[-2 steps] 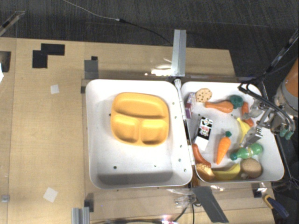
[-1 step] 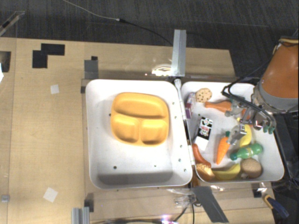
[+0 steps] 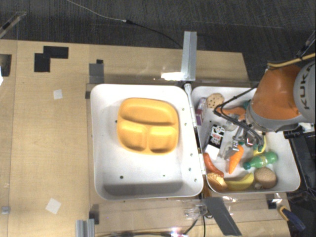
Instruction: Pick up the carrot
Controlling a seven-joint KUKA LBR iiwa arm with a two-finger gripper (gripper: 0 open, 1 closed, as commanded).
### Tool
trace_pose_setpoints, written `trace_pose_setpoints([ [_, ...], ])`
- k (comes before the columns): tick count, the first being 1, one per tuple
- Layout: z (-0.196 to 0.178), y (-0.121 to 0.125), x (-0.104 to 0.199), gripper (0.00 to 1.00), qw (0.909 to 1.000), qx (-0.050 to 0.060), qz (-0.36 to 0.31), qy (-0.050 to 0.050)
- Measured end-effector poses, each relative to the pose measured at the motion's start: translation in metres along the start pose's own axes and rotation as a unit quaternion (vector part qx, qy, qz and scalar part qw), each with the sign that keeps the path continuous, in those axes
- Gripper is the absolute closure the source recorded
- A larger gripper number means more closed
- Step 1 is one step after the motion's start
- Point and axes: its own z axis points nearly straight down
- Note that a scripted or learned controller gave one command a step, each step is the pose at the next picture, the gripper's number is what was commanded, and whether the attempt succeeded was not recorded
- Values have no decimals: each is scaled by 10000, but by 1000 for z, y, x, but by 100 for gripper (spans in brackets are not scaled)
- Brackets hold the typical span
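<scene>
- Over the right bin [image 3: 295,174], near its front edge, the claw [image 3: 236,149] pinches the carrot [image 3: 234,159] by its top.
- Banana [image 3: 240,182] lies just beside it, toward the front.

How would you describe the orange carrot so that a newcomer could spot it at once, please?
Look in the right-hand shallow white bin, under the grey arm's two-finger gripper. The orange tapered carrot lies just below it, pointing down toward the yellow banana. Unlike the green bottle-shaped toy beside it, it is a slim orange cone.

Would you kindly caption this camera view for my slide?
Gripper poised at the carrot in the cluttered right bin; yellow tray in the left bin.
</scene>
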Motion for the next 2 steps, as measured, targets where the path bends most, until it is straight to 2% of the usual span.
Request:
trace_pose_setpoints([
  [1,5,-3,64,0,10000,0,-7,-58],
  [2,8,11,36,0,9998,4,-180,8],
])
